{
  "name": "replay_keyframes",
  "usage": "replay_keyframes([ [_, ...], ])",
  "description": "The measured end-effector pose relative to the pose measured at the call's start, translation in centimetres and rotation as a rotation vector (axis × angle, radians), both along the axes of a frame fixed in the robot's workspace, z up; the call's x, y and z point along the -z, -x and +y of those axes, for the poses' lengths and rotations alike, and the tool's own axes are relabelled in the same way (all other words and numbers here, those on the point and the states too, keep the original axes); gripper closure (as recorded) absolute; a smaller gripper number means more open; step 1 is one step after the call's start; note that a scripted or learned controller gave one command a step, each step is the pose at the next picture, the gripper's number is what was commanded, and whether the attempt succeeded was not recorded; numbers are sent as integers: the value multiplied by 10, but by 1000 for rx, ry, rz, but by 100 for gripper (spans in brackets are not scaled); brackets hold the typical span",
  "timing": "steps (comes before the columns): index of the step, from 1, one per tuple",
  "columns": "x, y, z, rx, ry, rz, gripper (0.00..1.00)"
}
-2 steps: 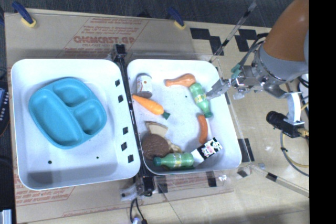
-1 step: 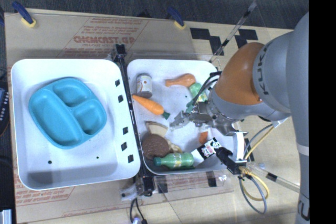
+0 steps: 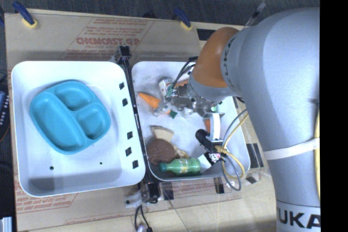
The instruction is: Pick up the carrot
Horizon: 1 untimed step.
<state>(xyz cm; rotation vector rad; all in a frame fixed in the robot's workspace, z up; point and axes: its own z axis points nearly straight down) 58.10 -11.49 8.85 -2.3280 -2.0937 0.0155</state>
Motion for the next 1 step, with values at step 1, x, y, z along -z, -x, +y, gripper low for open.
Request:
replay_keyframes([
  [1,-12,-1,0,-7,1,0,100],
])
